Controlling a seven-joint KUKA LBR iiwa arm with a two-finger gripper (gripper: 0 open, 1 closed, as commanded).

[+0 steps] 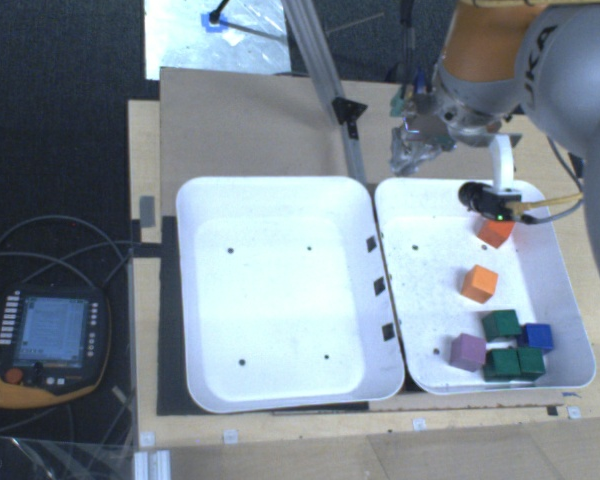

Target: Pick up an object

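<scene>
Two white bins — the right bin (565, 298) held two orange cubes (480, 283), three green (500, 324), one blue (537, 336), one purple (468, 351) — all well below the gripper (412, 153); whether it gripped anything, I could not tell.

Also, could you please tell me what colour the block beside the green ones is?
Purple block, seen in the camera view.

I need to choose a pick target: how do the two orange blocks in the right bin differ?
The upper orange block is a darker, redder orange; the lower orange block is lighter, more yellow. The upper one lies near the bin's far end, partly covered by a black part on the arm; the lower one sits nearer the middle, fully exposed with bare floor around it. Both look like small cubes of similar size, in the right bin.
</scene>
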